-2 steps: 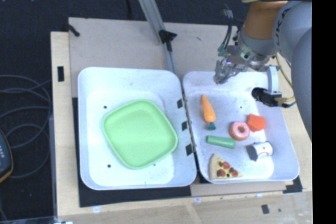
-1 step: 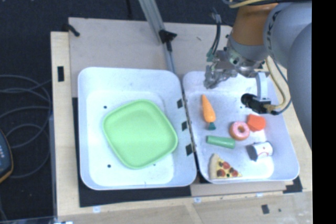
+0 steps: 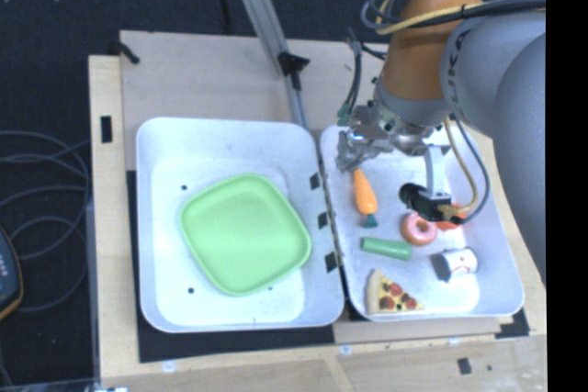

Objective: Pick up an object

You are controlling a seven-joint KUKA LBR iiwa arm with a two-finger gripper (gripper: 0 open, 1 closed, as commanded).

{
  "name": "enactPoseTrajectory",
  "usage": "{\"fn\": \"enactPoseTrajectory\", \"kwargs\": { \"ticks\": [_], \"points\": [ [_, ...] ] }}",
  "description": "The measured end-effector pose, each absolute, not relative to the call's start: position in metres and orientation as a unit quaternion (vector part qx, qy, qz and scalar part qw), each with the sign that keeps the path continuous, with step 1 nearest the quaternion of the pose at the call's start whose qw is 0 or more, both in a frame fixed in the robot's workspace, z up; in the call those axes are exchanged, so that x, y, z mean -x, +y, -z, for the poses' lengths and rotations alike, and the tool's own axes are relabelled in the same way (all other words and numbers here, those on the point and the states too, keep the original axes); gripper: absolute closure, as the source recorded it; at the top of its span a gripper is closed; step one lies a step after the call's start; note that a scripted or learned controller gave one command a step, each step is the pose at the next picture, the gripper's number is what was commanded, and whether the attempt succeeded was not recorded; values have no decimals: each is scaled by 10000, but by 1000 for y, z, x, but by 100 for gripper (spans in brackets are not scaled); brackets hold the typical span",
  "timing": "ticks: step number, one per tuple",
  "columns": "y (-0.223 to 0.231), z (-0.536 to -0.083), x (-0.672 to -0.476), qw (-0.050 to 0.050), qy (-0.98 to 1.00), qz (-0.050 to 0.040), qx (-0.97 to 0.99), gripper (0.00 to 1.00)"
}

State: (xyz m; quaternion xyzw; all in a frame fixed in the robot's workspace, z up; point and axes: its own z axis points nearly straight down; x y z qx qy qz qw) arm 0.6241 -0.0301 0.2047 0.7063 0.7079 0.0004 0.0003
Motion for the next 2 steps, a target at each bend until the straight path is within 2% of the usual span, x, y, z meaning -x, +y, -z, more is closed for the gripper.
{"fn": "enactPoseTrajectory", "kwargs": {
  "ticks": [1, 2],
  "points": [
    [13, -227, -595, 3, 7083, -14, -7059, 100],
    [53, -236, -578, 0, 7083, -11, -7059, 100]
  ]
}}
